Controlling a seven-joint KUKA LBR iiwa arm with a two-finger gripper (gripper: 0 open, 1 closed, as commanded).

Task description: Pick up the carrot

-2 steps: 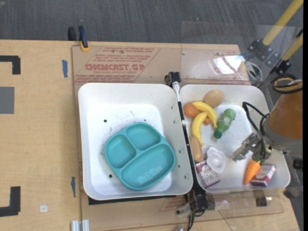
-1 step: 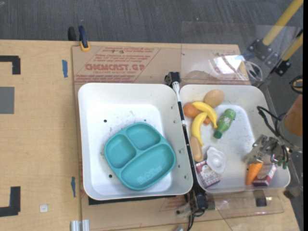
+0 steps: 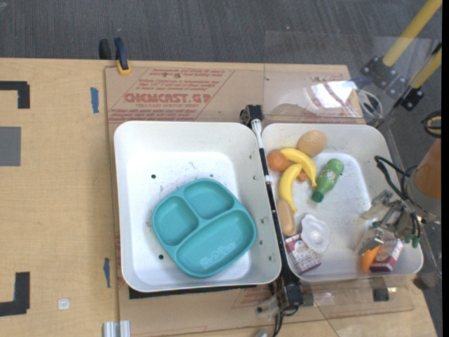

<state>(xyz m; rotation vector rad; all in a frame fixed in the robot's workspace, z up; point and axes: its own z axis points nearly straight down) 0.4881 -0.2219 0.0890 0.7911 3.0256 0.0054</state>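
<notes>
The right-hand bin point(image 3: 351, 269) takes the action, arm reaching in at its near right corner. The gripper point(image 3: 390, 225) hangs low there amid cables; whether it is spread or closed, I cannot tell. The carrot point(image 3: 369, 258) lies just below and slightly left of it, beside a small carton point(image 3: 387, 255), stubby, long axis roughly upright in view.

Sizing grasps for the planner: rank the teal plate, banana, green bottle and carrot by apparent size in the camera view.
1. teal plate, by far the largest
2. banana
3. green bottle
4. carrot, smallest as seen, though the gripper above it may hide part.
</notes>
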